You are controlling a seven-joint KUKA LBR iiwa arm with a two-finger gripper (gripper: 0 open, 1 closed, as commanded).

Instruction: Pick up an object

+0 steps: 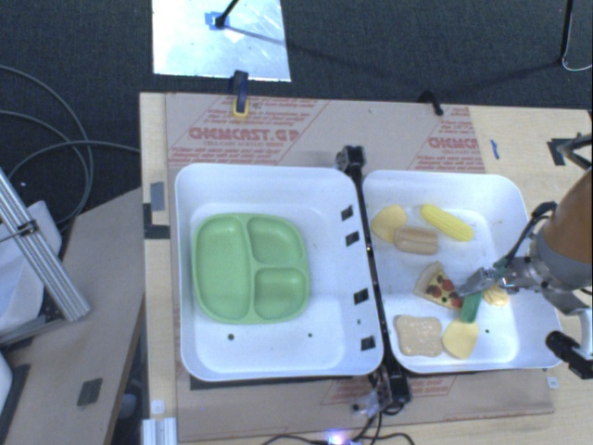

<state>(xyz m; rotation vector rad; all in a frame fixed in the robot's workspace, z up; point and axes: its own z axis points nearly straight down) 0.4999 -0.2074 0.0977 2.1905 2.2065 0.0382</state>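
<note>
Gripper (484, 281) low in right bin (500, 191) beside pizza slice (437, 286); finger state indeterminable. No object lifted; pick outstanding.

A green divided tray (250, 267) lies in the left white bin (269, 185). Both bins rest on a cardboard sheet (306, 133) printed with red lettering. A blue and yellow clamp (240, 94) grips its far edge. Beyond that, a shiny metal plate (220, 26) sits on dark carpet (74, 26), and black cables (56, 156) curve at the left
</note>
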